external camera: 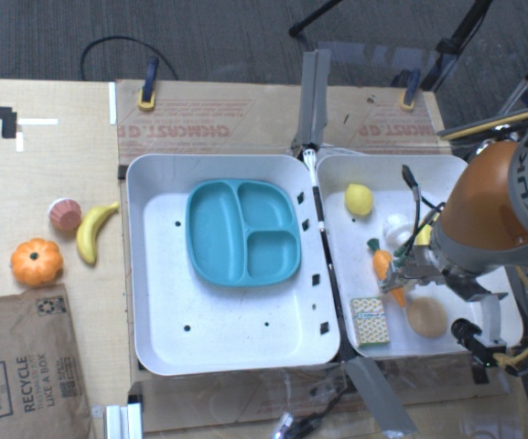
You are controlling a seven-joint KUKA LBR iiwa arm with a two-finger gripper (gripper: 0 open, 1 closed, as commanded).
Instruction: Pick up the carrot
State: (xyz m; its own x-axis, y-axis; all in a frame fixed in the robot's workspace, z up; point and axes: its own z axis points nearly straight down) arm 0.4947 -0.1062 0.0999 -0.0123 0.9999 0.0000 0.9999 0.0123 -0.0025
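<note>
- The big tan surface (pixel 53 144) holds two white bins side by side.
- The left bin (pixel 163 337) has a blue plate (pixel 243 232) with three parts in it.
- The right bin (pixel 337 176) holds small things, and the grey and orange arm (pixel 488 213) reaches into it from the right.
- The end effector (pixel 399 277) is low in the right bin, right at the carrot (pixel 382 265). I cannot tell if it is grasping or released.
- The carrot lies near the middle of the right bin, below the yellow lemon (pixel 359 199).
- A small box (pixel 370 321) and a tan round thing (pixel 425 318) sit near the bin's front.
- A pumpkin (pixel 37 262), a banana (pixel 92 233) and a pink cupcake (pixel 65 215) lie on the surface, left of the bins.
</note>
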